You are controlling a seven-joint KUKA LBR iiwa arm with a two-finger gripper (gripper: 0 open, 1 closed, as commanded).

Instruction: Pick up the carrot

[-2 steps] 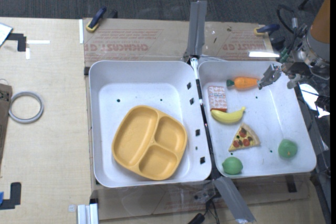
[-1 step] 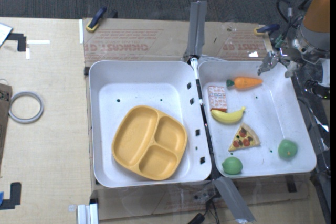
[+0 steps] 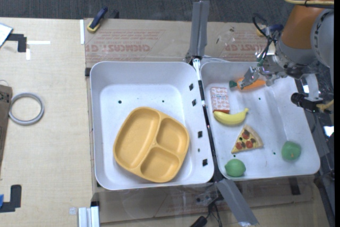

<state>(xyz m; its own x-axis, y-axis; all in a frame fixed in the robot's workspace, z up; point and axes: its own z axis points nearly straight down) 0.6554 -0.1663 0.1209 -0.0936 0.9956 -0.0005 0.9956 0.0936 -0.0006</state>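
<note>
The carrot [image 3: 248, 83], orange with a green tuft at its left end, lies tilted at the back of the right bin [image 3: 276, 114], close to the rear wall. My gripper [image 3: 260, 76] has come in from the right and sits over the carrot's thick right end. Its fingers are on either side of the carrot and closed on it. The grey arm and its orange band [image 3: 300, 24] rise behind to the upper right.
The right bin also holds a red-and-white packet [image 3: 220, 99], a banana [image 3: 231, 117], a pizza slice [image 3: 247, 140] and two green fruits [image 3: 235, 168] [image 3: 290, 151]. A yellow divided plate [image 3: 152, 144] lies in the left bin [image 3: 106, 87]. A tape roll [image 3: 25, 108] rests on the bench at left.
</note>
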